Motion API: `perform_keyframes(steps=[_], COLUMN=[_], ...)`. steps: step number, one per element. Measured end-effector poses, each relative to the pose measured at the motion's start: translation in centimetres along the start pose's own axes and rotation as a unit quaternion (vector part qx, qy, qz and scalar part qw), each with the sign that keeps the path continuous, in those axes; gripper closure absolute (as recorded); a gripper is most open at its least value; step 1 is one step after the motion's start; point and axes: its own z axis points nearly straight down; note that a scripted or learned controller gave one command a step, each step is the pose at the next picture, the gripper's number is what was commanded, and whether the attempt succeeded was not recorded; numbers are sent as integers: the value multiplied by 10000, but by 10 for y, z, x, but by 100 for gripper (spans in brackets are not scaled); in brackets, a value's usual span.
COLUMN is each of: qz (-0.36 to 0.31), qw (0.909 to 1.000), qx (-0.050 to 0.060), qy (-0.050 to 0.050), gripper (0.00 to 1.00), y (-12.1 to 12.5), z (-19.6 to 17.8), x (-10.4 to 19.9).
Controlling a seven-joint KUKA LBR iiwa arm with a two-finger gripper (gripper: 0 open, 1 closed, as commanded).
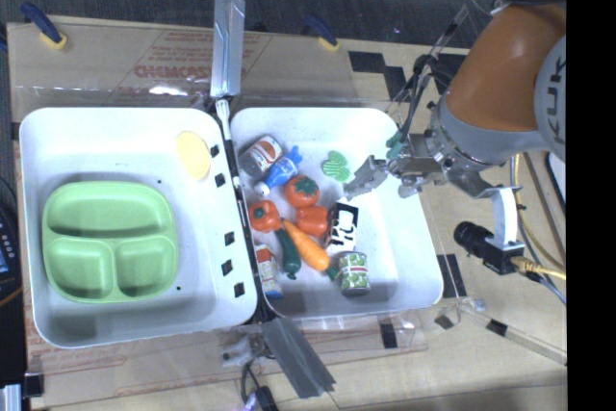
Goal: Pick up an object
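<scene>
**Jaws hang over the right bin's upper right, toys heaped to their left**

The grey arm (500, 91) with its orange band comes in from the right, and its jaws (380, 172) sit above the right bin (409, 250), near its upper right part. Whether the jaws are parted or closed cannot be told from this slanted view; nothing is seen between them.

Just left of the jaws lies a small green ridged piece (336, 165) on the bin floor, close but apart from them. Farther left and lower is the heap: a tin can (261, 153) touching a blue bottle (282, 169), a red tomato (302, 191), an orange pepper (265, 215), a carrot (308, 249) crossing a dark green vegetable (290, 253), a black-and-white carton (343, 226) and a green-labelled can (353, 272) at the lower end. A small box (266, 269) lies against the bin's left wall.

The left bin (38, 140) holds a green divided tray (109, 241) and a yellow piece (192, 152) near its upper right corner.
</scene>
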Motion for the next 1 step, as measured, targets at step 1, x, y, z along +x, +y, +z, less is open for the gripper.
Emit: perform_keyframes(steps=[1], qz=[-942], qw=[9956], qx=[-3], qy=[-3], gripper=[0], y=[18], z=[79], x=[3])
